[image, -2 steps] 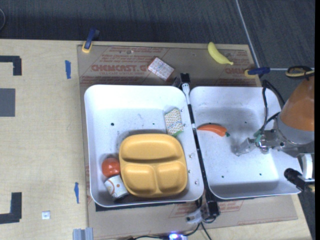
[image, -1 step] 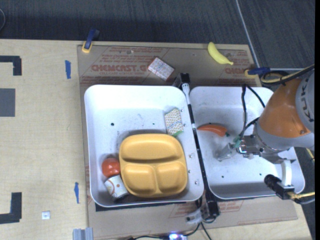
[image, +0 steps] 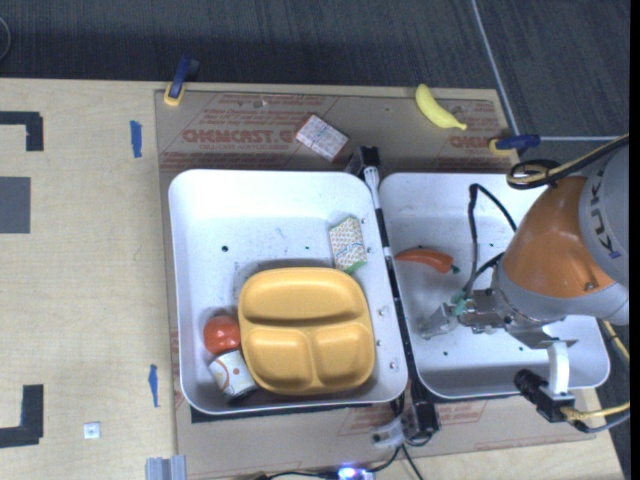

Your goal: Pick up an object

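Nearest me, left bin (image: 190, 268) holds yellow tray (image: 305, 328). In right bin (image: 500, 378), carrot (image: 424, 259) lies long axis left-right, just far-left of my gripper (image: 436, 320); can't tell its grip state.

Even overhead light, slightly soft focus

Yellow tray (image: 305, 328); orange carrot (image: 424, 259); yellow banana (image: 438, 108); white bins (image: 190, 268).
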